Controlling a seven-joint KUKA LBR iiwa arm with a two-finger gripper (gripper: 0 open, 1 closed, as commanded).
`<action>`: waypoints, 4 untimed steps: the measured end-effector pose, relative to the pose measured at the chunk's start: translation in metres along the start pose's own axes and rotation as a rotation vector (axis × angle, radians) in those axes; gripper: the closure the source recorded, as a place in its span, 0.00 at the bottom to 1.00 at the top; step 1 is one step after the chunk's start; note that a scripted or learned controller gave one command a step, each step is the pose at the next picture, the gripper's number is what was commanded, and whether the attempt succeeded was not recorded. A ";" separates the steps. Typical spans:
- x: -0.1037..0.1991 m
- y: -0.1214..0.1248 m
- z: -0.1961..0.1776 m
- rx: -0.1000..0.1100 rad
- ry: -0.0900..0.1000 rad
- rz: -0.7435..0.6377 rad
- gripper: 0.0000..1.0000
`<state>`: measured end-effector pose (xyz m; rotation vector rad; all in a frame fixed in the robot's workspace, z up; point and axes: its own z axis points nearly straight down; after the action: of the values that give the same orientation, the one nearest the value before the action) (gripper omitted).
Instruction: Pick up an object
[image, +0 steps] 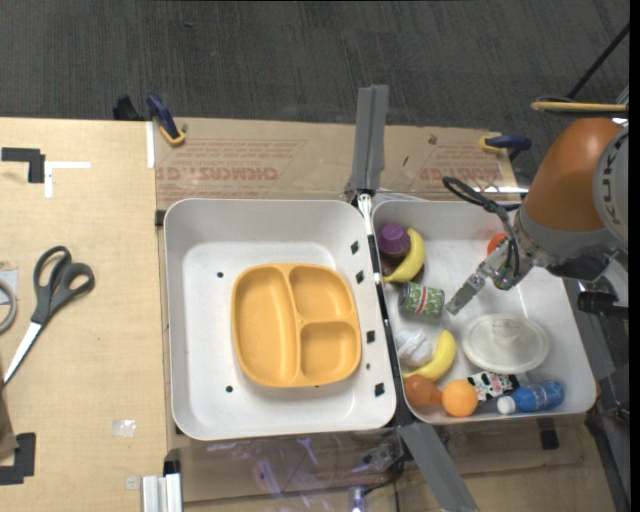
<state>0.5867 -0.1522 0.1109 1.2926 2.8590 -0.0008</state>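
Note:
The right bin (560, 300) holds several objects. A purple piece (394, 238) and a banana (411, 258) lie at its back left. A green, white and red can (423, 300) lies below them. Along the front are a white crumpled item (413, 347), a second banana (441, 355), an orange ball (459, 399), a black-and-white item (492, 382) and a blue bottle (536, 396). A white round lid (505, 340) rests at mid right. My gripper (468, 292) hangs low over the bin's middle, just right of the can, slanting down to the left. Nothing shows in it.
The left bin (190, 300) bears a yellow divided plate (297, 324). Scissors (50, 290) lie on the wooden bench far left. A metal divider (368, 140) runs between the bins at the back. The arm's orange band (575, 175) looms over the right bin's back corner.

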 end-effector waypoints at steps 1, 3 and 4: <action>0.066 -0.037 0.018 0.000 0.001 0.211 0.00; 0.090 -0.040 0.007 -0.002 -0.011 0.260 1.00; 0.083 -0.063 0.018 -0.001 0.001 -0.112 1.00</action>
<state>0.4847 -0.1313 0.0922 1.1310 2.9276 0.0007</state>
